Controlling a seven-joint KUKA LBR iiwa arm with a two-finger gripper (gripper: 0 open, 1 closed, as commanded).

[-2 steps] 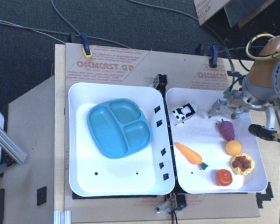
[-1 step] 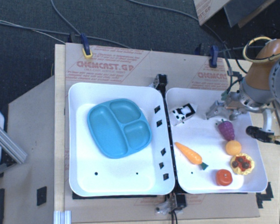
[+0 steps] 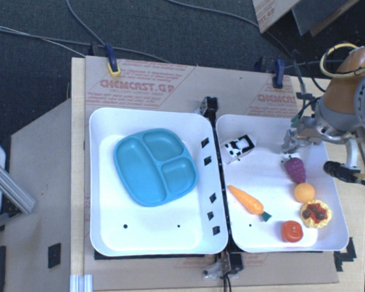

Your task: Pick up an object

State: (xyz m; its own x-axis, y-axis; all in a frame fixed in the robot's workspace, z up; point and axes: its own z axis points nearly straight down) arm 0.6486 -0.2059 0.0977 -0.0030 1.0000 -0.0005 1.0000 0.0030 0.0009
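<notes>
Two white bins on counter. Gripper hangs just above purple grapes; jaws' state unclear.

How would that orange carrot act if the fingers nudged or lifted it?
The carrot looks like a stiff toy, so it would probably keep its shape. Its round, tapered body lying flat on the right bin suggests it could roll or swing in an arc when pushed. Its smooth, narrowing surface might let it slip from a pinch.
</notes>
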